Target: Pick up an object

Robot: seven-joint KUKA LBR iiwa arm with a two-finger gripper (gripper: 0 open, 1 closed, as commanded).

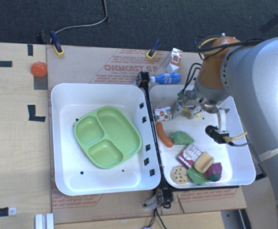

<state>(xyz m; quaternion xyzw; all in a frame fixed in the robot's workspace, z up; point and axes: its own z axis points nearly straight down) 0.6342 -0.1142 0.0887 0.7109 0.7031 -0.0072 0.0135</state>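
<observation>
We see the arm coming in from the right, over the right bin. Its gripper sits low near that bin's far left area; whether it is wide, narrow or holding anything, we cannot tell from this angle.

Just left of the gripper, by the bin's left wall, a small red-and-white carton. Below it along the left wall, an orange carrot-like piece, with a green leafy piece touching or just beside it.

Near the front edge we see a cluster: a cookie at front left, a red packet behind it, a tan bread-like piece, a green piece, a purple piece towards the front right.

The left bin holds a green divided plate, roughly central.

On the bench past the bins' far edge: a blue bottle, a small carton, an orange ball well off to the left.
</observation>
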